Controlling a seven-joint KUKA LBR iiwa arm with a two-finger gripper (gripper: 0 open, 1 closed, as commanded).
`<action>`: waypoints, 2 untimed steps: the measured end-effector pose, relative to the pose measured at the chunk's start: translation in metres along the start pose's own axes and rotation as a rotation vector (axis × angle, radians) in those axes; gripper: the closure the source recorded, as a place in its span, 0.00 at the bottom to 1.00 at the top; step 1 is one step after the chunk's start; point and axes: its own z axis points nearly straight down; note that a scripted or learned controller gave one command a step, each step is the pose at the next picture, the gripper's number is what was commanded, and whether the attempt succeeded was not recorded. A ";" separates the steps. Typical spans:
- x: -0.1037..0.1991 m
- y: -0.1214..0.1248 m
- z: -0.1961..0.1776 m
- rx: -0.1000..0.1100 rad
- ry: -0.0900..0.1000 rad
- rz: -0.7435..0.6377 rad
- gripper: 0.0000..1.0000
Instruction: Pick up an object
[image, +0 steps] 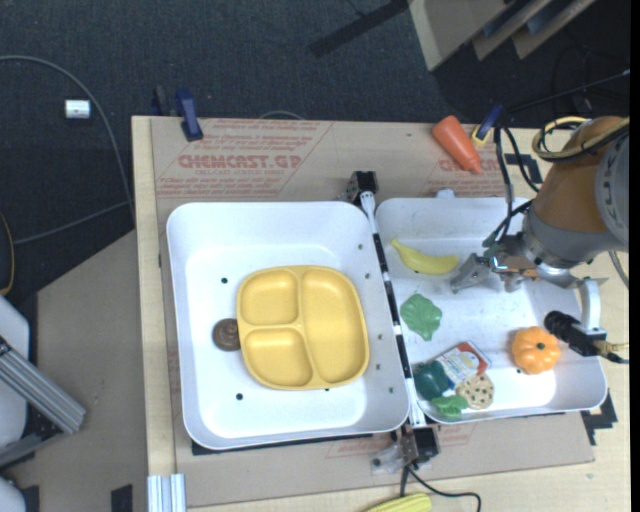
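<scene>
In the right bin lie a yellow banana at the back left, a green leafy piece in the middle and a small orange pumpkin at the right. A cookie packet and a dark teal piece sit at the front. My gripper hangs low over the back of this bin, pointing left. Its tip is just right of the banana's end, and nothing shows in its grasp.
The left bin holds a yellow divided plate with a brown round piece beside its left edge. An orange carrot-like toy lies on the bench behind the right bin. The arm's orange band rises at the right.
</scene>
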 end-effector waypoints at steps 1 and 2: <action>-0.010 0.086 -0.086 -0.002 -0.001 -0.002 0.00; 0.021 0.046 0.003 -0.008 -0.002 0.000 0.00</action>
